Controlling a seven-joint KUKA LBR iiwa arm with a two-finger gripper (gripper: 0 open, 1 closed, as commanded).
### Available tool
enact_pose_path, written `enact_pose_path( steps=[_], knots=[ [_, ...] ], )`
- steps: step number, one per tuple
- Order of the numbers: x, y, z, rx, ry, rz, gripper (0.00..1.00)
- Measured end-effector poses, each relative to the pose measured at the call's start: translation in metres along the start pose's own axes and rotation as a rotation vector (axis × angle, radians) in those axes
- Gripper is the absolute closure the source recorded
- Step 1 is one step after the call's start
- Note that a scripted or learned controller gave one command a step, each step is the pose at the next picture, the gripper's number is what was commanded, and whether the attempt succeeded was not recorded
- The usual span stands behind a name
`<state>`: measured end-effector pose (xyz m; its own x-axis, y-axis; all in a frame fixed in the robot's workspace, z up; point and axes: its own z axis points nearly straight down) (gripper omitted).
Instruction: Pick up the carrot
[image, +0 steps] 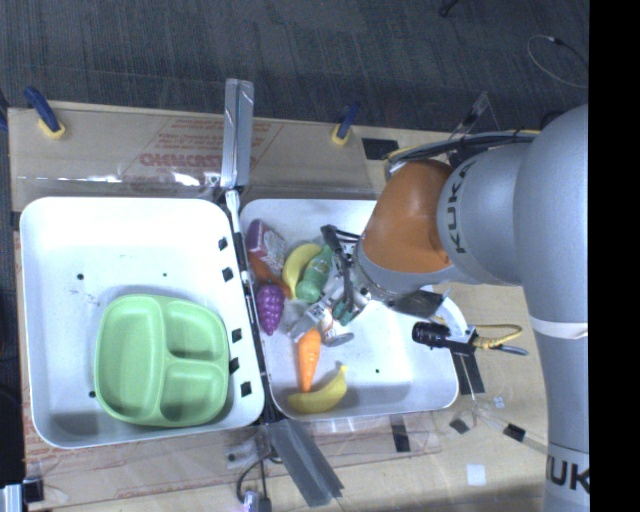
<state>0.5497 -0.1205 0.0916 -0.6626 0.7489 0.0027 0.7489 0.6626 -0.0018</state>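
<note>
the carrot lies on the floor of the right bin, just above a banana, so the pick is not yet done. the gripper hangs just above the carrot's top end; whether it is wide or narrow i cannot tell, perhaps it touches nothing. descent and lifting remain.

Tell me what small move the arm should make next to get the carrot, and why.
Probably ease the gripper a little down the view, toward the carrot. The gripper sits just above the carrot's top end, among the toy grapes and green item, while the carrot lies below it, its tip near the banana.
</note>
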Motion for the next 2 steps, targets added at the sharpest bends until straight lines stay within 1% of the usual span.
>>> enact_pose_path(
  steps=[1,2],
  knots=[
    [0.051,0.000,-0.101,-0.002,-0.003,-0.113,0.00],
    [0.056,-0.029,0.001,0.000,0.000,-0.319,0.00]
  ],
)
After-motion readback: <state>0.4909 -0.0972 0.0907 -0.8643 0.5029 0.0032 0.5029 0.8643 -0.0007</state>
